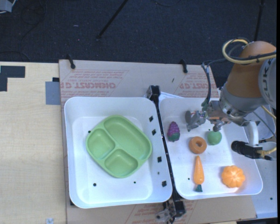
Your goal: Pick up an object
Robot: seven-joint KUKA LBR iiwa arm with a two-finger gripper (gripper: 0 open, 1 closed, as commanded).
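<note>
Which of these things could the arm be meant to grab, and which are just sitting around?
For the job:
- gripper, over the right bin
- purple toy
- orange ring
- green ball
- carrot
- orange fruit

Lying about:
- green divided plate in the left bin
- cardboard under both bins

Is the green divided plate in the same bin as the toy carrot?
No: the green divided plate lies in the left bin, the toy carrot in the right bin.

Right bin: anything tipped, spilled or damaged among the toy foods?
Nothing stands out. The purple grapes, donut, green apple, carrot and orange lie apart and intact in the right bin; the gripper hovers above them.
</note>
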